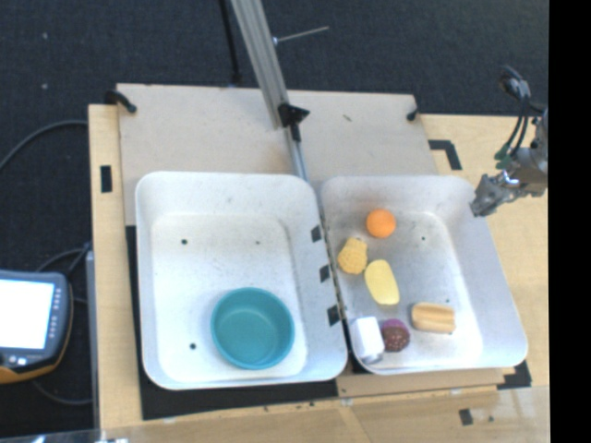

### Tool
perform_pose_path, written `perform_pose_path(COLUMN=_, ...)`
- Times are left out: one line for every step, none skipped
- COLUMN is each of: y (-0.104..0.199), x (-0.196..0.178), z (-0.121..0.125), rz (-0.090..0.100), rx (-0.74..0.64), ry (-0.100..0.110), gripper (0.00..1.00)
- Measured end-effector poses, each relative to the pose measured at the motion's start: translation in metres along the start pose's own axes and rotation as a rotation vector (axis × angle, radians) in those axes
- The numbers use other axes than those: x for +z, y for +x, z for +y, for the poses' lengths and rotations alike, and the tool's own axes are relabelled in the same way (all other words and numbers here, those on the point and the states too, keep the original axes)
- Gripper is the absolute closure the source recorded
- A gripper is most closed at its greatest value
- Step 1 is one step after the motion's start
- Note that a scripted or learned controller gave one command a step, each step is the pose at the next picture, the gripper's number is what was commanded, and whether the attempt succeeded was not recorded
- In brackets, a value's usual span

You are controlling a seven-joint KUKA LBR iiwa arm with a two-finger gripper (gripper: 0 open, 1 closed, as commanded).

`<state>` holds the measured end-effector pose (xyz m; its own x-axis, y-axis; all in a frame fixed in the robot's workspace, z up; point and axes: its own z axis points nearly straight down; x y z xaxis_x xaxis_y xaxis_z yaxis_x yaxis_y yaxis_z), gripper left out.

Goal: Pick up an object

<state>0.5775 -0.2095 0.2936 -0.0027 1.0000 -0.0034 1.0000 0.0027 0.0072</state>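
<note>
The right bin point(480, 275) holds several small objects: an orange ball point(380, 222), a bumpy yellow piece point(352, 256), a smooth yellow oval point(381, 281), a tan bread-like block point(432, 317), a dark red round piece point(396, 336) and a white cylinder point(367, 338). My gripper point(487, 197) hangs at the far right, over the right bin's upper right corner, well apart from all of them. Nothing is seen between its tips.
The left bin point(175, 220) holds a teal bowl point(253, 328) near its front. A slanted metal pole point(263, 53) reaches down to the gap between the bins. A screen device point(32, 321) sits off the bench at the left.
</note>
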Motion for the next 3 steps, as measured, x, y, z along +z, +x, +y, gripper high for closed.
perform_pose_path(y=0.057, x=0.009, z=0.003, rz=0.003, rx=-0.004, ry=0.005, gripper=1.0)
perform_pose_path(y=0.106, x=0.007, z=0.02, rz=0.004, rx=-0.004, ry=0.005, gripper=1.0)
perform_pose_path(y=0.162, x=0.004, z=0.028, rz=0.004, rx=-0.005, ry=0.005, gripper=1.0)
